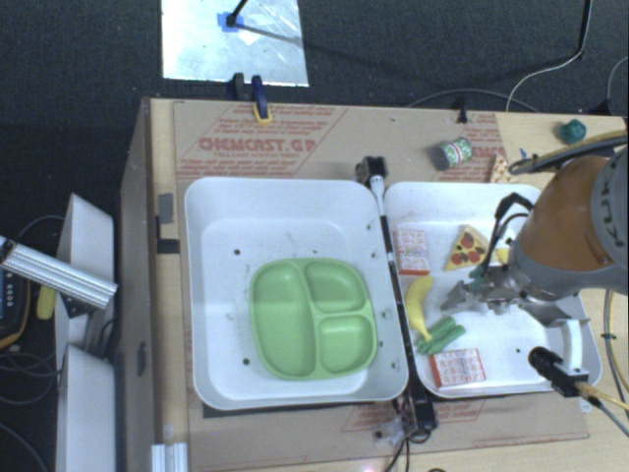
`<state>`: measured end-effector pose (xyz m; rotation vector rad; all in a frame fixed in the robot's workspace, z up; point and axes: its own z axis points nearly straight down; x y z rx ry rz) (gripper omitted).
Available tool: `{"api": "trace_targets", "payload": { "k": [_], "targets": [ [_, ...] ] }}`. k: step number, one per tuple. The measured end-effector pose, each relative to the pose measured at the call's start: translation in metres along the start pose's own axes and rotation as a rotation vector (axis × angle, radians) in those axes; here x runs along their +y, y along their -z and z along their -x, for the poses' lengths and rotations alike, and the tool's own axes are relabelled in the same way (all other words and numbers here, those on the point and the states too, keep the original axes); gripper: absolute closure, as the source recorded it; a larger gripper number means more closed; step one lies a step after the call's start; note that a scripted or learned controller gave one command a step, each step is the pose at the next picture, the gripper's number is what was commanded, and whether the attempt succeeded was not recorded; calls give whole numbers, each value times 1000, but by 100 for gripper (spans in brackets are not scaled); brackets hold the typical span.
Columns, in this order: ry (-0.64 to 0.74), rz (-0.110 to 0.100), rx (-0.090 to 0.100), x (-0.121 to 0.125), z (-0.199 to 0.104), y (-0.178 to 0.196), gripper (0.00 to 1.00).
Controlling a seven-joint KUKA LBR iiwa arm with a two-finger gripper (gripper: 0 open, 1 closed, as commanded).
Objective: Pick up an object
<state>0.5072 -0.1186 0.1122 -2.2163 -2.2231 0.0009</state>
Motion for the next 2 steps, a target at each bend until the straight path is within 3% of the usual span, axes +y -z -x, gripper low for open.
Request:
{"api": "trace_targets", "payload": {
  "k": [1, 2],
  "targets": [
    [2, 16, -4, 104, -7, -23, 0],
    [-1, 3, -6, 152, 20, -24, 0]
  ]
}}
